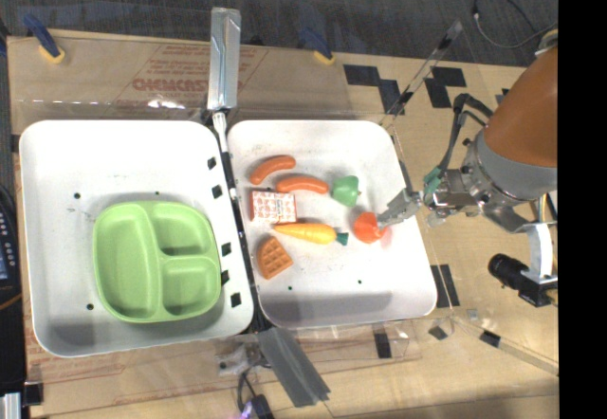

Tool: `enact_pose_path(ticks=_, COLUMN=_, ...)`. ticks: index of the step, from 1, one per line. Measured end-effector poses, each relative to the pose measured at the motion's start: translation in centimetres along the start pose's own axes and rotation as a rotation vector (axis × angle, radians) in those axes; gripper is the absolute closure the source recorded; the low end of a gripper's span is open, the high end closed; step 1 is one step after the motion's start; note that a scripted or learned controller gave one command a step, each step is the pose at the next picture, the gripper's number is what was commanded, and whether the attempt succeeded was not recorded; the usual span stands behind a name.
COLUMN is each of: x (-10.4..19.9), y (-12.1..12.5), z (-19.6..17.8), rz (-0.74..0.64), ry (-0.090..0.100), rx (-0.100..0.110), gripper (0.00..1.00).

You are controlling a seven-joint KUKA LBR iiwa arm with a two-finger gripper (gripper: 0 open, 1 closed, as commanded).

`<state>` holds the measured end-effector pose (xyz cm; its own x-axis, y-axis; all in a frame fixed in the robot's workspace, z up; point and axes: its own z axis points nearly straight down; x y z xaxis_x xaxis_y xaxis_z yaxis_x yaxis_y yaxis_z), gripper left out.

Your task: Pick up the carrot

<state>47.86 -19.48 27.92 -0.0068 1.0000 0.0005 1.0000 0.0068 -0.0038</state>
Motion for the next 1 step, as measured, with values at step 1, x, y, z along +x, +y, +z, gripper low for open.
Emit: enact_pose_path(ticks=1, x=5.81, y=5.70, z=12.26, rz=-0.015, ry=0.001, rx=0.006, gripper=0.00)
